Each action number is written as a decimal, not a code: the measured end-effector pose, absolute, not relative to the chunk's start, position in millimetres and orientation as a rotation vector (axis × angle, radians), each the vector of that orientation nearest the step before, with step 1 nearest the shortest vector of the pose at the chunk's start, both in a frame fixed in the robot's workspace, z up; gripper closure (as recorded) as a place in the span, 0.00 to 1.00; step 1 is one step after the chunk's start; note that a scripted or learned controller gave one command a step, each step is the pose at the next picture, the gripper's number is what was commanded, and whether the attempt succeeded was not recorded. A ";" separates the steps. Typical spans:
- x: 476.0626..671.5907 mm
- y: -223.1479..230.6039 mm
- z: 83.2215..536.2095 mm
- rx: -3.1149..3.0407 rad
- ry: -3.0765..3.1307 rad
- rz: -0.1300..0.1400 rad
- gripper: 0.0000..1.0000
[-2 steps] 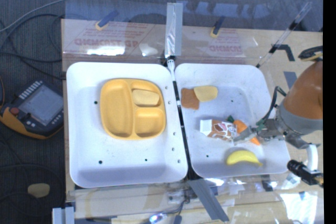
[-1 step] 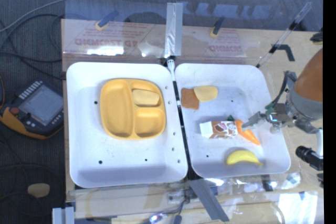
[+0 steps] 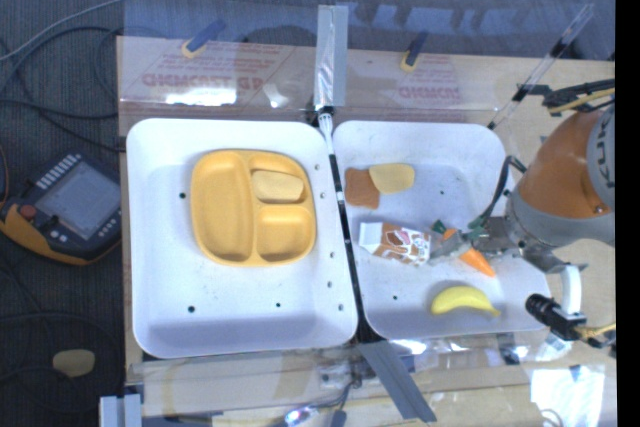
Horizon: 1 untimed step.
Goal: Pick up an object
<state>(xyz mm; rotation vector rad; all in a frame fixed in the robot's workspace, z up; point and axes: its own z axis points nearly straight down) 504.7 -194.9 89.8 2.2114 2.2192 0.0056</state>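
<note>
The right bin (image 3: pixel 470 143) holds several toy foods: a brown bread slice (image 3: pixel 361 188), a pale yellow chip-shaped piece (image 3: pixel 392 177), a small printed carton (image 3: pixel 402 243) lying flat, an orange carrot (image 3: pixel 478 262) and a yellow banana (image 3: pixel 462 300). My gripper (image 3: pixel 470 237) is low in this bin at its right side, just above the carrot and right of the carton. The grey arm with its orange band (image 3: pixel 565 177) reaches in from the right and hides the bin's right wall.
The left bin (image 3: pixel 160 245) bears a yellow divided tray (image 3: pixel 230 210) with a tan piece (image 3: pixel 277 185) in its upper right compartment. A handheld controller (image 3: pixel 70 205) lies on the floor to the left. Cables run at the right edge.
</note>
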 end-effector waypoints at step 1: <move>506.9 -193.4 98.6 2.209 2.221 0.012 1.00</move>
